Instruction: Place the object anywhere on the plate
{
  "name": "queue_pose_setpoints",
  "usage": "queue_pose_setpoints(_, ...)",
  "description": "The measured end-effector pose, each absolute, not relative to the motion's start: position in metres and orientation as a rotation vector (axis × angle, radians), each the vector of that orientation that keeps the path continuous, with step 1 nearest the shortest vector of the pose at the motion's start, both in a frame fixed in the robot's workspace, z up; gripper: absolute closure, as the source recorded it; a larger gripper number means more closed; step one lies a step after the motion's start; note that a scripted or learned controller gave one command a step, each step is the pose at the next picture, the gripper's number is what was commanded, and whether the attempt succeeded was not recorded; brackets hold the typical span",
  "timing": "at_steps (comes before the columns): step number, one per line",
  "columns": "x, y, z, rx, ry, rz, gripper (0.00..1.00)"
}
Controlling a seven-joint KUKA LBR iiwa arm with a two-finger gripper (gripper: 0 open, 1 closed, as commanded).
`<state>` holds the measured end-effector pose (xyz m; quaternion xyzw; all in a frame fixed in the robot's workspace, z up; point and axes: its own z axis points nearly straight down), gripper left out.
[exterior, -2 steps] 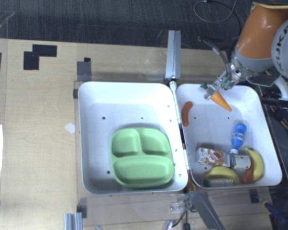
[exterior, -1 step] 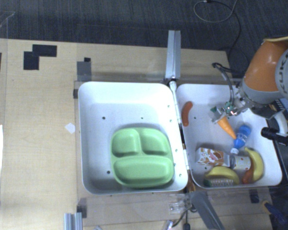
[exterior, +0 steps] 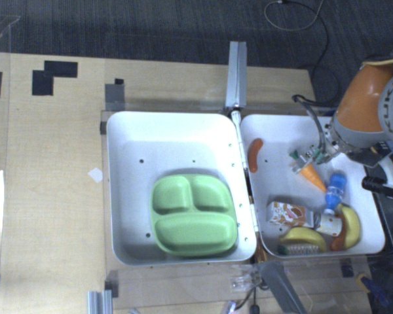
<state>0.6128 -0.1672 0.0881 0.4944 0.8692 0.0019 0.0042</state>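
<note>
The picking step is judged to be in hand. The gripper (exterior: 314,154) is seen low in the right bin (exterior: 275,136), its state not to be told, just beside the carrot (exterior: 312,175) at the bin's one o'clock. The green plate (exterior: 194,213) lies in the left bin (exterior: 128,175), toward six o'clock. A secure grasp, then a lift and carry toward nine o'clock, would be called for next.

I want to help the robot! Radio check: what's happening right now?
Gripper low in the right bin, at the carrot; grasp unclear. Green plate waiting in the left bin. Water bottle and bananas close by.
</note>
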Motion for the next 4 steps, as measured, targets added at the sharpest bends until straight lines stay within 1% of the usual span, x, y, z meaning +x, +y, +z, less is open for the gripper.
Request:
queue_pose_setpoints(1,0.607,-0.097,0.096,1.363,2.825,0.005,1.00)
queue_pose_setpoints(2,0.585,-0.002,0.187,1.155,2.913,0.007,1.00)
queue_pose_setpoints(3,0.490,0.058,0.185,1.190,2.903,0.005,1.00)
queue_pose_setpoints(4,0.490,0.058,0.185,1.192,2.903,0.005,0.00)
